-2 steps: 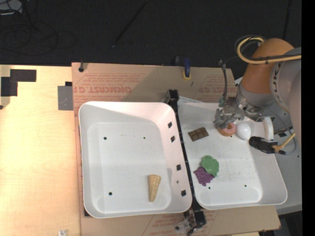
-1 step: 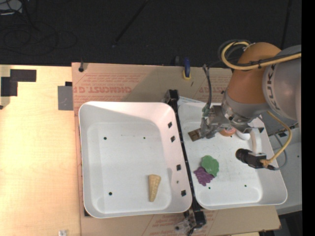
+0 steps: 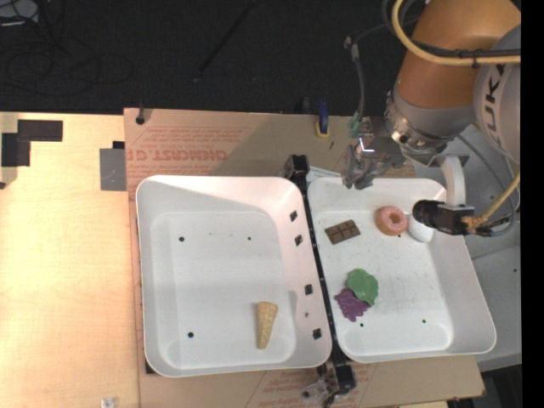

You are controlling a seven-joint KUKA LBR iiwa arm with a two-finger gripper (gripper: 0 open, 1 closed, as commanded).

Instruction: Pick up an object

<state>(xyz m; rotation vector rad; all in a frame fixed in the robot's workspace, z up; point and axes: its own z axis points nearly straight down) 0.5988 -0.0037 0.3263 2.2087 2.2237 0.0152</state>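
Gripper [image 3: 360, 175] hangs over the far rim of the right bin [image 3: 442, 313], up and left of the pink donut [image 3: 392, 220].
How far the gripper is open can't be told from this angle, nor whether it has hold of anything. The donut lies flat on the right bin's floor, toward the far side. Brown chocolate bar [image 3: 342, 231] is just left of the donut, not touching it. Green leafy piece [image 3: 363, 284] is nearer the camera than the donut and a bit left, touching the purple grape bunch [image 3: 351, 304] on its lower left. Ice-cream cone [image 3: 266, 323] is well apart from the donut, far left and nearer the camera, in the left bin [image 3: 212, 262], with its narrow end toward the near wall.
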